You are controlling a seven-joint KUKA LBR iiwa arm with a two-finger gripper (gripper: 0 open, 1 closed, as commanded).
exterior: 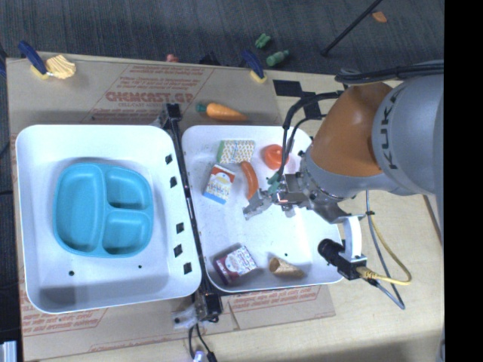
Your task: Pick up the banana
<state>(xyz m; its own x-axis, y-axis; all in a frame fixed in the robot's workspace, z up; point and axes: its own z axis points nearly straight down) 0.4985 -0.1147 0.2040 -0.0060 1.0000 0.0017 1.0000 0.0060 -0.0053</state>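
Two white bins are sitting side by side on the counter (392,308). The left bin (34,202) is holding a blue divided plate (104,208), which is lying flat in its middle.

The right bin (302,236) is holding several things. Toward its far edge a green and white box (236,151) is lying next to a red tomato (272,155). Just in front of the box a small carton (219,183) is lying tilted, and an orange sausage (249,178) is lying beside it, running from the far side toward the near side. Along the near edge a dark red packet (236,264) and a tan wedge (285,265) are lying a little apart.

The end effector (266,200) is hanging over the middle of the right bin, just beside the sausage's near end. Whether it is open or closed cannot be told, and nothing is showing in its grip.

A carrot (221,111) is lying on the cardboard just beyond the far edge of the right bin.

The banana (60,68), as far as can be told, is sitting outside both bins at the counter's far left corner, touching a blue clip (32,56). It is showing as a small, pale yellow, lumpy shape, too small to make out further.
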